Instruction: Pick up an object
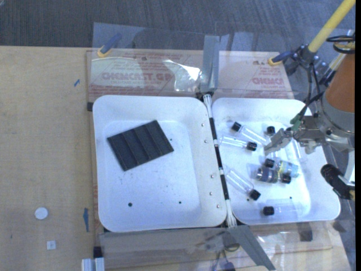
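Several clear vials with black caps lie scattered in the right bin [324, 208]: one vial [239, 144] near its left wall, another [243, 184] lower down, and a cluster of vials [276, 171] in the middle. My gripper [277, 142] hangs over the right bin's upper middle, just above that cluster, with the arm's orange band [344, 86] behind it at the right edge. I see nothing held in it. A dark grey ribbed pad [140, 144] lies flat in the left bin [113, 208].
A ridge with small holes [216, 162] divides the two bins. Clear plastic sheeting and grey tape [210, 66] lie behind the bins. A yellow rod [334, 20] slants at the top right, beside some cables. Wooden bench top [39, 140] spreads to the left.
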Tool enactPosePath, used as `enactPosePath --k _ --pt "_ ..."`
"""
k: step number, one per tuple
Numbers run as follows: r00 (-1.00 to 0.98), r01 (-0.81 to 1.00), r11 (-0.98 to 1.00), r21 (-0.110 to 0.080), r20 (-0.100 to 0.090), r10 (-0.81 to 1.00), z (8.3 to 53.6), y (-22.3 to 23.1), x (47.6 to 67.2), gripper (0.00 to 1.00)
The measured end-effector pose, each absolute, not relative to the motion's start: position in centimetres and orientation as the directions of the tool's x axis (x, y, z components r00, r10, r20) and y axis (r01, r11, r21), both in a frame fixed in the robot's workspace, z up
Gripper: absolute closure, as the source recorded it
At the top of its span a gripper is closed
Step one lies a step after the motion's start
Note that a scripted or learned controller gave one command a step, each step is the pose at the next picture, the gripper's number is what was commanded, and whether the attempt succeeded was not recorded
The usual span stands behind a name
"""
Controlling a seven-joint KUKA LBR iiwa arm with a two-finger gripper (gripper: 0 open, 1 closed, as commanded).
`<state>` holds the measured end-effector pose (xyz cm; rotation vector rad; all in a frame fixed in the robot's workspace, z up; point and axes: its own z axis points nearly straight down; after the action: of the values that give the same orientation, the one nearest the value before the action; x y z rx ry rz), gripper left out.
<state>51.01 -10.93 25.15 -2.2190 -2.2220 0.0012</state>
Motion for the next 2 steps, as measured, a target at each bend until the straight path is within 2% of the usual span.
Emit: enactPosePath --k 1,2 --pt "-0.162 0.987 0.162 0.000 0.001 0.987 14.1 -21.3 52.1 0.00" --pt "-0.183 0.983 0.183 0.003 0.010 0.983 11.8 -21.6 54.2 0.00"
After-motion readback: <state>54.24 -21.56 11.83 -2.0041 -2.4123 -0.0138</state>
